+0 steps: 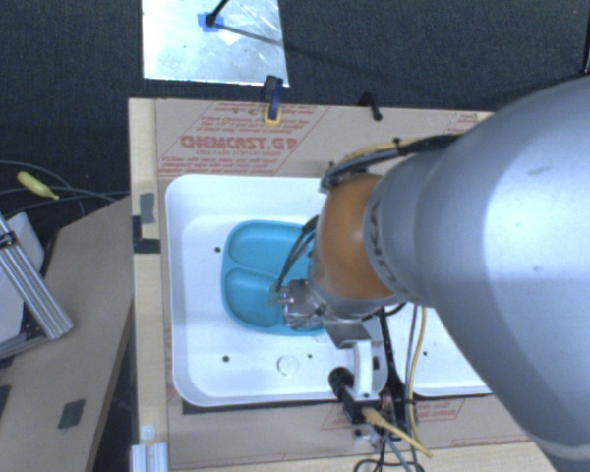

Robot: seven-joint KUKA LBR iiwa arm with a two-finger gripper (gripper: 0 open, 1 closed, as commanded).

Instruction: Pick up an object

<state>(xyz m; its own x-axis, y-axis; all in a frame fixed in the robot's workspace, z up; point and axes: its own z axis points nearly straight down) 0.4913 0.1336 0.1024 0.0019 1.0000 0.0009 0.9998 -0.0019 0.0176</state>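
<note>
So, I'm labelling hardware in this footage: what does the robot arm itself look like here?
A thick, rounded grey metal arm with a smooth matte shell and an orange band above the wrist. Below the band sits a smaller metallic wrist assembly. Dark cables loop over the band, and black and yellow cables hang down beside the wrist. No markings are legible on it.

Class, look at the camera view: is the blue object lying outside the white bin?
No, the blue object lies inside the white bin, on its floor, partly covered by the arm's wrist.
</note>
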